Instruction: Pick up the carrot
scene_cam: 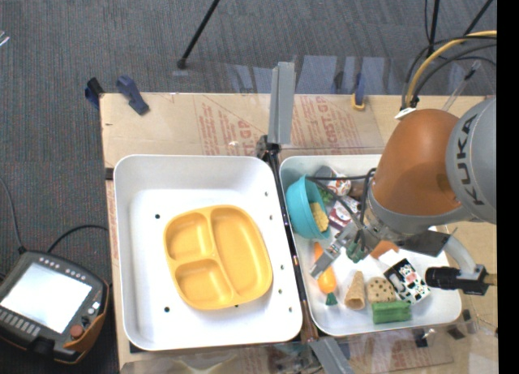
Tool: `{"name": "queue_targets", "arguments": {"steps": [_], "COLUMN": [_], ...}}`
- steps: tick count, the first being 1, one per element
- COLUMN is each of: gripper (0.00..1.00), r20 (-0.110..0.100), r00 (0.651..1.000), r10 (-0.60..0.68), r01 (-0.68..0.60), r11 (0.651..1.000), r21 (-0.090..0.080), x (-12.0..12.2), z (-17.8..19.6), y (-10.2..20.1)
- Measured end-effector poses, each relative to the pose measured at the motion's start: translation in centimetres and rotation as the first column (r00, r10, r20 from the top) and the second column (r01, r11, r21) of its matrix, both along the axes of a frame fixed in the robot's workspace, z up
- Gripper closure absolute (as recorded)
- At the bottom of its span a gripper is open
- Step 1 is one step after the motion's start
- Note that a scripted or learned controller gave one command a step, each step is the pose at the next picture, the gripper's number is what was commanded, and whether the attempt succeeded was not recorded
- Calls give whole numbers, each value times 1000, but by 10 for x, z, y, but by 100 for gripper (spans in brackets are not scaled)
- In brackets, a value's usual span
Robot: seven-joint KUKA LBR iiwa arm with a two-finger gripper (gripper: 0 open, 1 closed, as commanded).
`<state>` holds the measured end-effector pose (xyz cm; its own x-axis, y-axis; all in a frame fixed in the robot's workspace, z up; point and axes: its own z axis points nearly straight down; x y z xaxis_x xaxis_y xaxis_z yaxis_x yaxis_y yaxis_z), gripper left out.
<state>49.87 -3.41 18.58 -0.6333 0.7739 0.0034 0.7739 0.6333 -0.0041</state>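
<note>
Carrot (326,281) lying in the right bin (448,312), close to that bin's left wall and toward its near edge: a small orange piece with a green bit at its lower end. Long axis roughly up-and-down in the camera view, green end toward the bin's near rim, orange end away from it; too small to tell the taper.

Gripper (331,252) hanging just above the carrot's orange end, reaching in from the arm (426,171) on the bin's right side. Grey fingers (321,261) angled down and left toward the bin's left wall, slightly parted, nothing visibly between them. Contact with the carrot impossible to judge.

Further along the bin's near edge, right of the carrot: a waffle cone (355,290), a tan cracker-like piece (379,290), a green block (391,311) and a black-and-white carton (407,280). Toward the bin's far left corner, a blue bowl (304,206) tipped on its side.

In the left bin (138,202), a yellow divided plate (217,255).
</note>
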Motion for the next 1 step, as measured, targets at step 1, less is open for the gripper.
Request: {"name": "queue_targets", "arguments": {"steps": [1], "gripper": [0], "r20": [0], "r00": [1000], "r10": [0], "r01": [0], "r11": [1000], "r21": [0], "x": [0], "z": [0], "y": [0]}}
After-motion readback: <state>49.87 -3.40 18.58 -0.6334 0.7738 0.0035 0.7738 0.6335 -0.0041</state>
